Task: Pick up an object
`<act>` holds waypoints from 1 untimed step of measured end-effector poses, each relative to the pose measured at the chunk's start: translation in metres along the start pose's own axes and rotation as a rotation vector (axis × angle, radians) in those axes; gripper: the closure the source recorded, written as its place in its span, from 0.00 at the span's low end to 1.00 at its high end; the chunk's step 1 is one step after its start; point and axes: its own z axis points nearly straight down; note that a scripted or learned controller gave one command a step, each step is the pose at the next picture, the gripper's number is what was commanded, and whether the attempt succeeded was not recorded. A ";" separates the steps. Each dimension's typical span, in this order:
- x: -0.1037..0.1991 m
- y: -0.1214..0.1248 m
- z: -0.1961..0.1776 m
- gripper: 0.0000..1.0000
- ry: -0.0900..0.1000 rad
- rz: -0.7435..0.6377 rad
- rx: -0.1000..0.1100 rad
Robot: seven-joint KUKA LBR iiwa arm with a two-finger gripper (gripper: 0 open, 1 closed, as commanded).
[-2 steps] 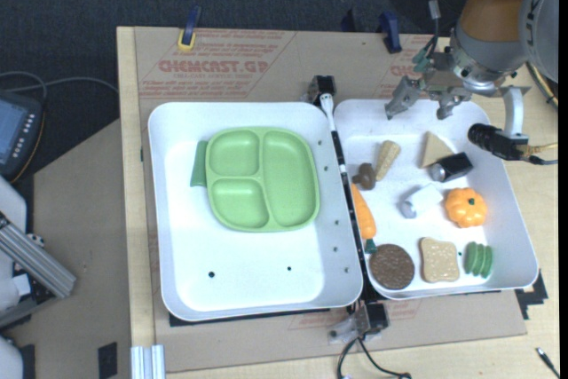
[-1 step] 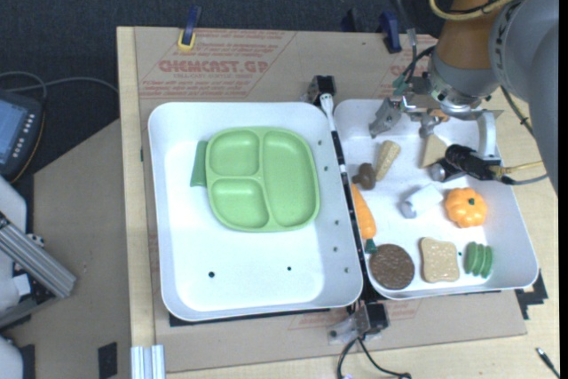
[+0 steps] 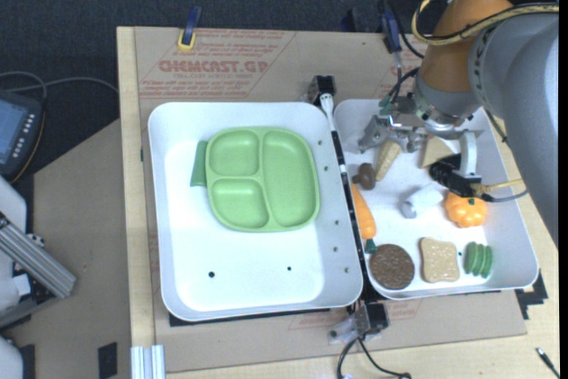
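Note:
My gripper (image 3: 391, 140) hangs over the back of the right bin (image 3: 515, 226), its fingers spread open. A tan wedge-shaped toy (image 3: 387, 161) lies just below the gap between the fingers; it is not clamped. Beside it sit a small brown piece (image 3: 364, 177) and a second tan wedge (image 3: 436, 150). Further forward in the same bin are an orange carrot (image 3: 364, 214), a small grey piece (image 3: 408, 208), an orange pumpkin-like toy (image 3: 465, 210), a brown round patty (image 3: 391, 266), a bread slice (image 3: 438, 259) and a green toy (image 3: 477, 258).
The left bin (image 3: 177, 262) holds a green divided plate (image 3: 263, 177) toward its back. The two bins meet along a raised divider (image 3: 342, 182). The arm (image 3: 524, 75) reaches in from the right, above the right bin's far corner.

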 end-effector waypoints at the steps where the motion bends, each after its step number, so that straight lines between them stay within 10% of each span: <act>1: 0.000 0.002 -0.015 1.00 -0.001 0.000 -0.009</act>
